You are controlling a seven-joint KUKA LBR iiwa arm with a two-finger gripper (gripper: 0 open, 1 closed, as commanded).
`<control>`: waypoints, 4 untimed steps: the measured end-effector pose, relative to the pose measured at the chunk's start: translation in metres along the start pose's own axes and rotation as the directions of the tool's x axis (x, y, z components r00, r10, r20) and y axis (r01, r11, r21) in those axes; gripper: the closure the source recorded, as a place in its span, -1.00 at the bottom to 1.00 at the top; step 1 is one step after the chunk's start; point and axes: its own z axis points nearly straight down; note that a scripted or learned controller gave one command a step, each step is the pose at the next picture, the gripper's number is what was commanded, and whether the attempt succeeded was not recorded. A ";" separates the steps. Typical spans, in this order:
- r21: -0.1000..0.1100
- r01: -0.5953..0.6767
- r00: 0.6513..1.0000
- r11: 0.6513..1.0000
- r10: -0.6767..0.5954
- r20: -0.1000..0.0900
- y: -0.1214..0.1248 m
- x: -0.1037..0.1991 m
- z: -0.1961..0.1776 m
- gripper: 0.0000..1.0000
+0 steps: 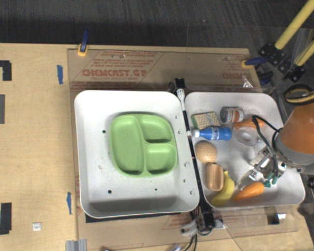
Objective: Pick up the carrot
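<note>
Cardboard: brown sheet [31, 140] covers the bench under both bins; you see blue tape marks along its left part.
Left bin: white shallow tray [91, 156], rounded corners, sitting left of the divide.
Green plate: pale green sectioned dish [142, 144] lying flat in the middle of the left bin, one large well on its left and two smaller wells on its right.
Right bin: white tray [282, 190], touching the left bin along the black clamp strip between them.
Sponge: small speckled pad [203, 120] near the right bin's upper left.
Bottle: white bottle with blue label and blue cap [214, 134], lying on its side just below the sponge.
Can: small can [231, 114] on its side, upper middle of the right bin.
Egg-like ball: tan rounded thing [205, 151] just below the bottle.
Brown cylinder: tan-brown piece [214, 176] below the ball, touching the banana.
Banana: yellow, curved [226, 190], near the bin's front wall.
Carrot: orange, lying flat [250, 191] at the front of the right bin, just right of the banana, directly under the fingertips.
Gripper: you find it [257, 175] low over the carrot's upper side, reaching in from the right; I cannot tell whether it is parted or closed, nor whether it grips the carrot.
Arm: orange band [303, 132] at the right edge above the wrist.
</note>
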 end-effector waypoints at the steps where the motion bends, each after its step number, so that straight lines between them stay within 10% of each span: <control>1: -0.010 -0.003 1.000 1.000 0.003 0.020 0.003 -0.004 -0.012 1.00; 2: -0.009 -0.002 1.000 1.000 0.002 0.019 0.003 -0.004 -0.012 -1.00; 3: 0.000 0.218 0.976 0.976 -0.218 0.004 0.021 0.019 -0.001 -1.00; 4: -0.001 0.511 0.859 0.859 -0.511 0.007 0.019 0.017 -0.001 -1.00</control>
